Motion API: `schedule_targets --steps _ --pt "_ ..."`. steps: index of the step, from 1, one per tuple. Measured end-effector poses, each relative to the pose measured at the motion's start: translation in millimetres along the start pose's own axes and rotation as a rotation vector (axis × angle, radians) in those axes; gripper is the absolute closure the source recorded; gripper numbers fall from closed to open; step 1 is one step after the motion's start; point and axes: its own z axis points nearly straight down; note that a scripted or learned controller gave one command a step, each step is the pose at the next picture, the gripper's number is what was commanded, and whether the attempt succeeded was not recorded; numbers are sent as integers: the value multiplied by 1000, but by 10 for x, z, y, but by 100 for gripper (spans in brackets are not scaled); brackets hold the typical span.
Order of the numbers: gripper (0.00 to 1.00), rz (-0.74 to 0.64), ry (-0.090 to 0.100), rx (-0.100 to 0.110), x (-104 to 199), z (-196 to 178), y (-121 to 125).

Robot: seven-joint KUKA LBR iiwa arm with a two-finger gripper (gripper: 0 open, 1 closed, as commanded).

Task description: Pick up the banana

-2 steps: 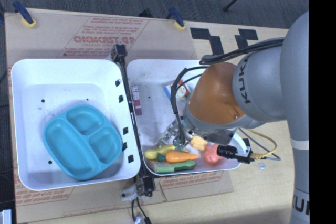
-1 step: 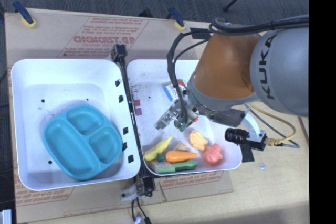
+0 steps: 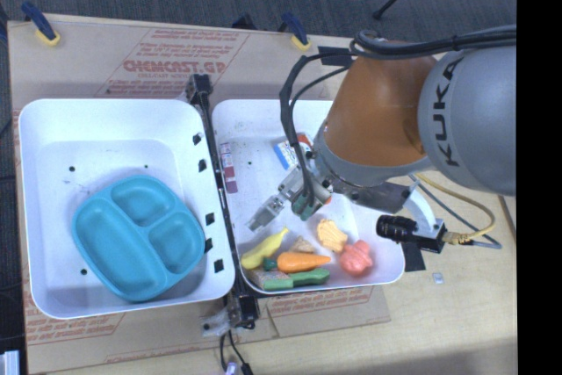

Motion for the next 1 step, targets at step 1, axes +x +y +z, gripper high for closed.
schedule_targets --steps 1 --pt "0 -134 3 2 130 535 103"
